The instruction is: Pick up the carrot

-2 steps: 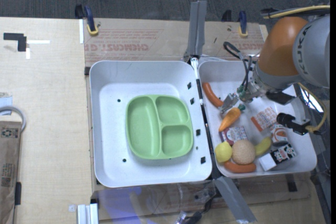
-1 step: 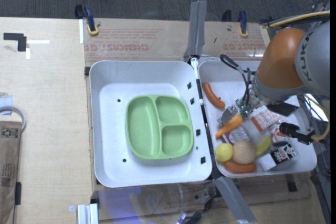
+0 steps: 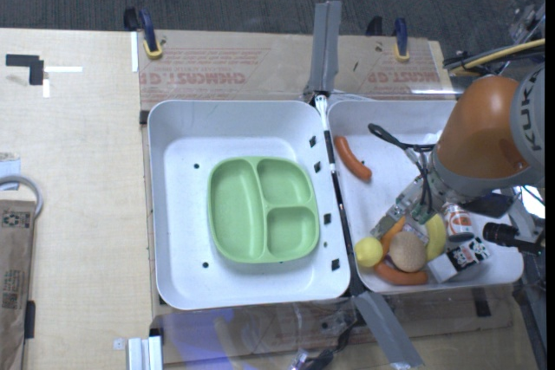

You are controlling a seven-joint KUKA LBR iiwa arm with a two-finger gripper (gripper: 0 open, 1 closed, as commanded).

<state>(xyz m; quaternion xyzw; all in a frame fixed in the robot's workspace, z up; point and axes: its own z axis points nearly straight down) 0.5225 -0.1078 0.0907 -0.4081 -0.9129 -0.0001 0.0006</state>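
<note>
We see hot dog [image 3: 401,275] at near edge of right bin [image 3: 364,282], lemon [image 3: 368,251] beside it. Carrot [image 3: 393,230] just behind, amid pile of play food. Tool [image 3: 414,205] hovers right over carrot; whether open or closed, we cannot tell. Left bin [image 3: 165,186] holds green divided plate [image 3: 262,209]. Sausage [image 3: 353,159] farther back.

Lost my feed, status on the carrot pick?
Gripper low in right bin. Carrot beside it, not lifted. Lemon, round bun crowd it.

carrot [image 3: 395,230] partly hidden under gripper [image 3: 408,210], arm [image 3: 486,134] cut off right
</note>
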